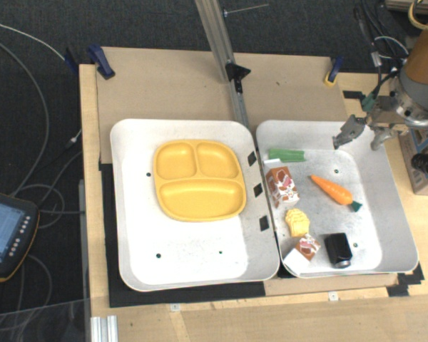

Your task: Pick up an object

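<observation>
I have the hand (364, 129) hanging over the top right corner of the right bin (392, 212), its two fingers spread apart with nothing between them. Any object in that bin would do for the task; the closest is the toy carrot (333, 190), lying flat on the bin floor below and a little left of the hand, with its green top pointing down-right.

My judgement is that the carrot is the best target: it lies apart from the other items, so the fingers can come down on both sides without knocking anything. I would turn the wrist so the fingers close across the carrot's narrow width, not along its length, and aim near its thicker middle, because the taper could let it slip out. I would lower until the fingertips are just off the bin floor before closing.

Counting the right bin: one carrot, one green block (286, 154) near the top left, one red and white carton (282, 185), one yellow corn piece (297, 221), one smaller red and white packet (306, 246) and one black object (338, 249), six things in all. The left bin (139, 262) carries one yellow divided plate (199, 179) with three compartments. There are two bins on the bench (164, 84).
</observation>
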### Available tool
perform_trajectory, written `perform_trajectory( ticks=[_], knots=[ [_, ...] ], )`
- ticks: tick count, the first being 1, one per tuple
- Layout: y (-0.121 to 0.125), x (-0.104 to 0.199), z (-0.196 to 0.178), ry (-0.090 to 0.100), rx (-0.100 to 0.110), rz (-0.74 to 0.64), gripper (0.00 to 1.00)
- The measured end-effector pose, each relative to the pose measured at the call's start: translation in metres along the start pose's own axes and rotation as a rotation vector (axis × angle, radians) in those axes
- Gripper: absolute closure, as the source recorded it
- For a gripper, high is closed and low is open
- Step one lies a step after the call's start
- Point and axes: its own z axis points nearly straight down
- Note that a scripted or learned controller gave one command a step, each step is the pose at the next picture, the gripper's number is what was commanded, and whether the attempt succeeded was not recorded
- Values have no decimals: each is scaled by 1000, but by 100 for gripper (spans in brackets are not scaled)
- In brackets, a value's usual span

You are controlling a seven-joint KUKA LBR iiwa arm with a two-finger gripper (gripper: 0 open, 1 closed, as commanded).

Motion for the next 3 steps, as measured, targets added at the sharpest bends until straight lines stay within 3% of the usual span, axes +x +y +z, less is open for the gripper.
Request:
perform_trajectory(
  ticks=[1, 3],
  knots=[
    [0, 0, 0, -1, 0, -1, 0],
    [-2, 0, 124, 1, 8, 1, 0]
  ],
)
